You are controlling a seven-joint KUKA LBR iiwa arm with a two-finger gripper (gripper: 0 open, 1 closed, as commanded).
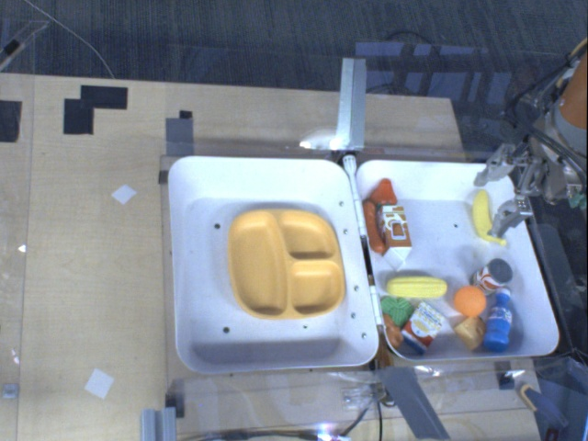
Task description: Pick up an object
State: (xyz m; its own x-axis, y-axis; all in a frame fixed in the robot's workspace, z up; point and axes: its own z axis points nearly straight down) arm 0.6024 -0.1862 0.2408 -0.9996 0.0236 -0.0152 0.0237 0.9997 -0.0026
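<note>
My gripper [502, 191] hovers over the far right side of the right bin [432, 184]. It is open, with nothing between its fingers [508, 217]. A yellow banana [480, 212] lies just left of the fingertips, close to the lower one. Further down the bin lie a corn cob [416, 288], an orange ball [469, 301], a blue bottle [497, 325] and a small round can [497, 271]. A red bottle [374, 211] and a small carton [396, 227] rest along the bin's left wall.
The left bin [197, 246] holds a yellow divided plate [283, 262]. A green item [396, 310], a juice box [422, 325] and a tan piece [469, 334] crowd the right bin's near corner. A metal post [353, 104] stands behind the bins.
</note>
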